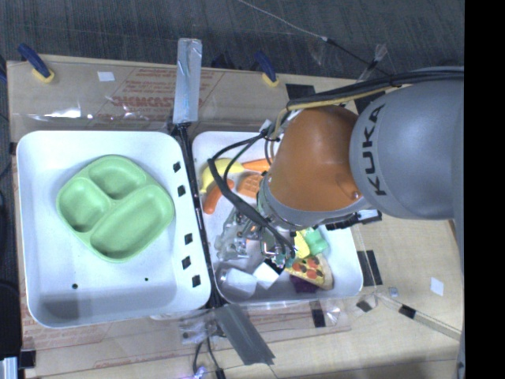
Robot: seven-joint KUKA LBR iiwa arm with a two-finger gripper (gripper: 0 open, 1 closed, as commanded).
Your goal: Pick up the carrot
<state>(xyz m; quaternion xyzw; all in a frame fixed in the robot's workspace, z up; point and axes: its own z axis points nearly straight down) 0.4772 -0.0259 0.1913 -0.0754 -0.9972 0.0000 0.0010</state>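
In the right bin, an orange stub lies by the left wall, just below a yellow banana. A longer tapered orange piece lies near the far wall, partly under the arm. I cannot tell which of the two is the carrot. My gripper hangs low over the bin's near-left part, below and right of the orange stub and apart from it. The arm's orange band hides much of the bin's middle.
A pizza-slice toy and a green block lie right of the gripper, and a white piece lies just below it. The left bin holds a green divided plate. A ridge with black tabs separates the bins.
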